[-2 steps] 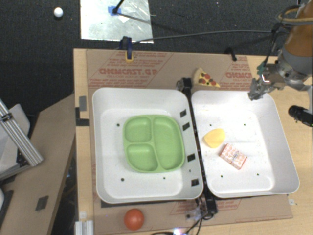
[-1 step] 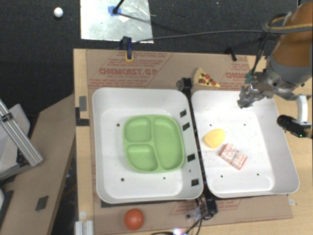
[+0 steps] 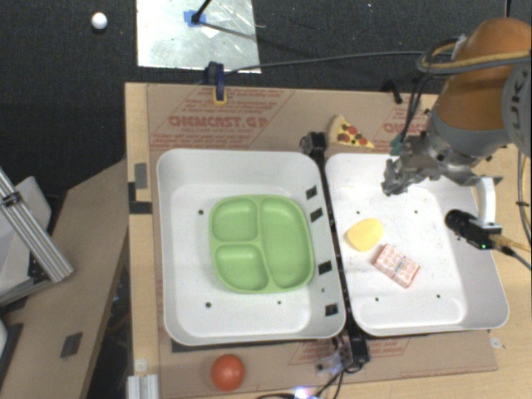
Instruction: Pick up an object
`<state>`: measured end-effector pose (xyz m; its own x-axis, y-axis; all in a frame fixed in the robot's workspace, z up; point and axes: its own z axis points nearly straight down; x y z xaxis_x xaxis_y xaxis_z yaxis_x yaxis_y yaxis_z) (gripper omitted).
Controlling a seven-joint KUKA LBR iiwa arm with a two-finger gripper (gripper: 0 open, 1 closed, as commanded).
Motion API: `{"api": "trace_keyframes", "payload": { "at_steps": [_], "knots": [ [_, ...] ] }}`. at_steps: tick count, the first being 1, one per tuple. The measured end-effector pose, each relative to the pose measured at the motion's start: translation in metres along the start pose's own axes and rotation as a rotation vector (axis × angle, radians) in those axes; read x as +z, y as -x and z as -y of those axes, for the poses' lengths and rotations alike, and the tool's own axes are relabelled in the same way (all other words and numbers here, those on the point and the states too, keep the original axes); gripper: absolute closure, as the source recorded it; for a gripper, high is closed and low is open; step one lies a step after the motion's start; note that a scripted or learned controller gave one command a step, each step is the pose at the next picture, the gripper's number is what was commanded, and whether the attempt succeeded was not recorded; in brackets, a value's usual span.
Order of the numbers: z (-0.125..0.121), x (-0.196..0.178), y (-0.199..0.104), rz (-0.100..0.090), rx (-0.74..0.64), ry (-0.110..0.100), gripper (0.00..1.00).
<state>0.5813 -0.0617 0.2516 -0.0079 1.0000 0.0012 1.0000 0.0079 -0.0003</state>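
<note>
Approach step, nothing picked yet. My hand (image 3: 397,179) hangs over the far part of the right bin (image 3: 432,310), arm coming in from the right. Can't tell from this angle if it's open or closed, too dark and small; nothing visibly in it.

Candidates in right bin: yellow rounded piece (image 3: 364,233), near bin centre, toward the divider; pink patterned block (image 3: 395,265) just beside it on the near side, close but can't say if touching. Black item w/ white handle-like part (image 3: 475,223) at bin's right side.

Left bin (image 3: 179,223) holds green divided plate (image 3: 259,243). Outside bins on the counter (image 3: 249,119): toy pizza slice (image 3: 351,133) at far edge, orange ball (image 3: 227,371) at near edge.

Nearest target, I judge: yellow piece. Next move needs shift toward near side and a bit left, centre over it, then descend. Rounded shape may slip; pink block close by could get bumped.
</note>
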Motion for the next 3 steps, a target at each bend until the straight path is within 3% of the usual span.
{"api": "trace_keyframes", "payload": {
  "at_steps": [1, 3],
  "knots": [
    [0.009, 0.008, -0.049, 0.0, -0.001, 0.0, 1.0],
    [0.052, 0.031, -0.151, -0.002, -0.002, -0.001, 1.0]
  ]
}}
